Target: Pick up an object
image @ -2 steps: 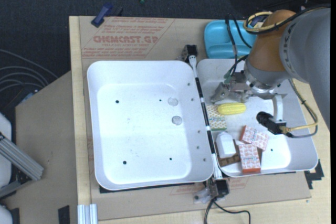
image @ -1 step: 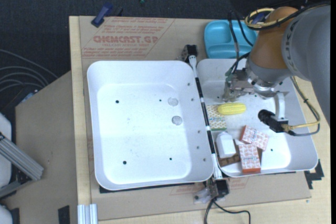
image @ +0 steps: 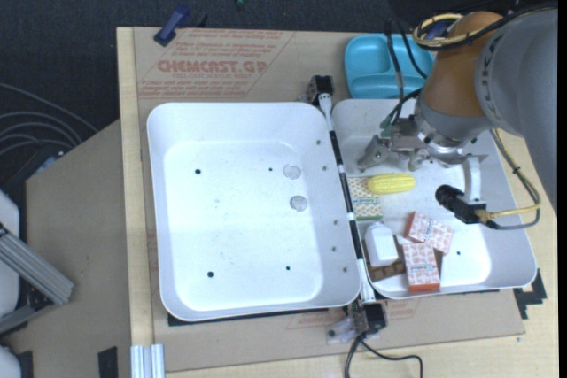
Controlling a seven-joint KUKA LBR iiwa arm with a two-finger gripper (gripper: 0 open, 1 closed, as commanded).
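Two shallow white bins are set side by side on a brown board [image: 221,57] that covers the surface; red print on the board's far part can be read as "CHEMCAST GP", the smaller lines around it being too small to read. The left bin [image: 177,190] is seen with two small round marks near its right wall. The right bin [image: 505,266] carries the objects: a yellow corn cob [image: 390,183] lying across its middle near the left wall, a patterned packet [image: 364,197] just beside and partly under it, a white block [image: 381,242] nearer the front left corner, and two red-and-white cartons [image: 423,254] touching each other toward the front edge; their print cannot be read. The claw [image: 383,149] is held low over the far left part of the right bin, just beyond the corn cob, with the grey arm [image: 514,66] and its orange band [image: 456,75] reaching in from the right. Nothing is seen between the fingers, and whether the claw is open or closed cannot be told. A light blue tray [image: 372,66] is placed at the far edge behind the right bin.
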